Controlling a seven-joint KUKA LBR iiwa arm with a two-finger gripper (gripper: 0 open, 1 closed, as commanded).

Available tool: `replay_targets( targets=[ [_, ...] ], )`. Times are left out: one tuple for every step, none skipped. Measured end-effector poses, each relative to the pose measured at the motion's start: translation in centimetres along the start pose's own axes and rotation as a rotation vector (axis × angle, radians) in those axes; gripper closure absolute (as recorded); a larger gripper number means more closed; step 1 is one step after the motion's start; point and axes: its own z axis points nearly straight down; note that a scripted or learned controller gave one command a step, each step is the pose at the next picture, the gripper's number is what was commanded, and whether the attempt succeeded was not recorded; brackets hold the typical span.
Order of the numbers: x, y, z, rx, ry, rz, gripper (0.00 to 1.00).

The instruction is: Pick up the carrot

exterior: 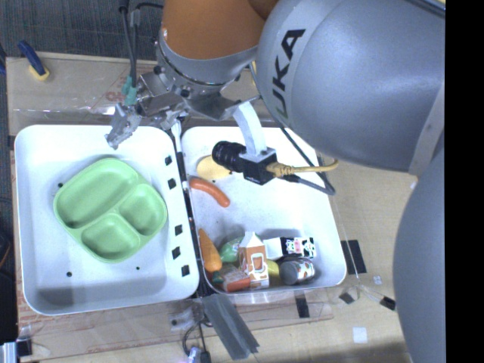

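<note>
- The carrot [209, 251] lies in the right bin [318, 203], against its left wall near the front corner, tip pointing back.
- Just beside the carrot, toward the bin's front, crowd a small carton [255, 263], a dark can [296, 271] and a black-and-white box [298, 246]; what lies under them is hard to make out.
- Behind the carrot rests a sausage [210, 190], and beyond it a yellow piece [212, 168] partly hidden by a black camera unit [243, 161].
- The hand [125, 127] hangs well away from the carrot, over the back edge of the left bin [38, 225], which holds a green divided plate [110, 209].
- The hand carries nothing; whether it is open or closed I cannot tell.
</note>
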Motion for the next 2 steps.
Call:
replay_targets(
  targets=[
    [2.35,-2.91,-3.78,0.000,0.000,0.123,0.00],
    [2.33,-3.25,-4.66,0.000,0.000,0.130,0.00]
  ],
)
